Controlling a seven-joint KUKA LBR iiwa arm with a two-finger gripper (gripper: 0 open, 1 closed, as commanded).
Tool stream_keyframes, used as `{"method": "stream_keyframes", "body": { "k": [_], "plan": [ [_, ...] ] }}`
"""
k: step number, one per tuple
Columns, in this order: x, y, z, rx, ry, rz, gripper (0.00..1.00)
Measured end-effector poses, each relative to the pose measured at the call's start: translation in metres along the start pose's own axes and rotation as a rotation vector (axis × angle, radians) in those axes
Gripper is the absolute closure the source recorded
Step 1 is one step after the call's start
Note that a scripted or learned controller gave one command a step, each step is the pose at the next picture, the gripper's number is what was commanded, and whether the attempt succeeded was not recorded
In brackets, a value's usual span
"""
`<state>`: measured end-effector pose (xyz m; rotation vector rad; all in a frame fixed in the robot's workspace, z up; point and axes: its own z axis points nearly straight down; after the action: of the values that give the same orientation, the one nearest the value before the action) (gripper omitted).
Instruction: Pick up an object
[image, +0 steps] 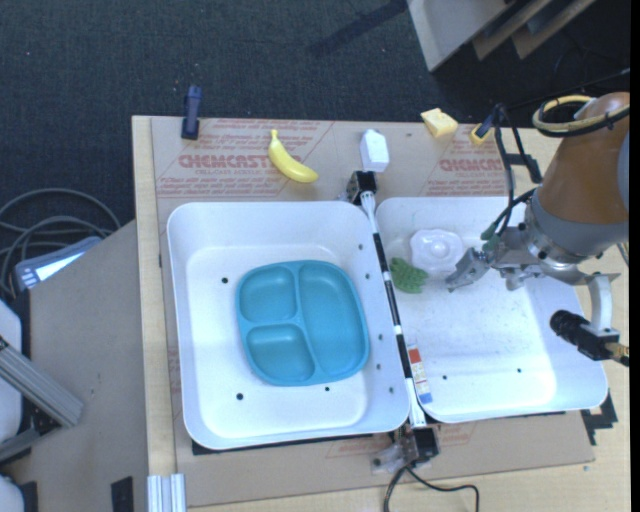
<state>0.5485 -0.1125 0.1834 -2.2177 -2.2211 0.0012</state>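
In the right bin (500, 390) a small green leafy object (406, 274) lies near the left wall. A clear round cup-like object (437, 245) rests just behind it. My gripper (488, 280) hangs over the bin's back half, to the right of both objects and not touching them. It is open, one finger (462, 272) pointing toward the green object, and nothing sits between the fingers. The left bin (200, 300) holds a blue divided plate (300, 322).
On the bench behind the bins lie a yellow banana (290, 160), a blue item (190, 110), a white block (375, 150) and a yellow wedge (438, 122). A black fitting (580, 335) juts over the right bin's right side. Cables coil at far left.
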Motion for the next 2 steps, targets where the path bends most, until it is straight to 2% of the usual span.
{"method": "stream_keyframes", "body": {
  "k": [1, 2],
  "plan": [
    [0.018, 0.016, 0.072, 0.000, 0.000, 0.001, 0.00],
    [0.016, 0.035, 0.099, -0.003, -0.002, 0.001, 0.00]
  ]
}}
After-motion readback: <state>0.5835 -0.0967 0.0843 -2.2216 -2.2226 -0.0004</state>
